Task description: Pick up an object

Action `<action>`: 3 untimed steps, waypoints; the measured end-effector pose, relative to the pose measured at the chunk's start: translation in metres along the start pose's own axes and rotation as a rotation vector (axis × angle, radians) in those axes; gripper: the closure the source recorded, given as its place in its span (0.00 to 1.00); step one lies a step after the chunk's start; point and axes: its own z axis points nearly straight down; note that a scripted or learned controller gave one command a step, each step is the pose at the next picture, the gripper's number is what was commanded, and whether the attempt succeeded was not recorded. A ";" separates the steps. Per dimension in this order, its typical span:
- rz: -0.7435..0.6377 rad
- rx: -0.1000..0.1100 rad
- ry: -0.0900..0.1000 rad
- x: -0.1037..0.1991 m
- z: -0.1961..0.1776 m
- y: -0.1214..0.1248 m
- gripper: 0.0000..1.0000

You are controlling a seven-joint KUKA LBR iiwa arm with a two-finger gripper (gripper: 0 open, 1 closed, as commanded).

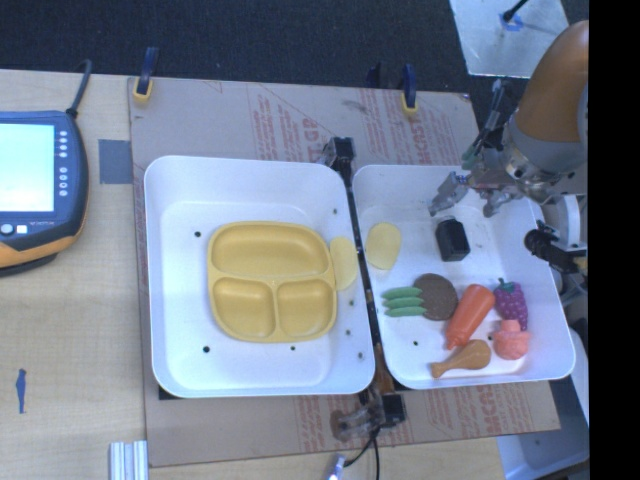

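The right bin (560,368) holds several toy foods: a yellow chip (383,245), green beans (403,301), a brown patty (437,295), an orange carrot (470,314), purple grapes (510,303), a pink piece (512,342) and a tan drumstick (463,360). A small black block (452,239) lies further back in that bin. My gripper (470,199) hovers over the bin's back part, just above and beyond the black block. It is open, with nothing between its fingers.
In the left bin (170,268) lie a yellow divided plate (272,279) and a yellow oval piece (343,263) by the bin's right wall. A teach pendant (35,183) rests on the bench at far left. Clamps (144,86) hold the cardboard at the back.
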 end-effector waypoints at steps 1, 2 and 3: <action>0.000 0.000 0.001 -0.029 0.087 -0.020 0.00; -0.002 0.001 0.000 -0.030 0.076 -0.019 1.00; -0.003 -0.001 0.002 0.108 -0.015 -0.027 1.00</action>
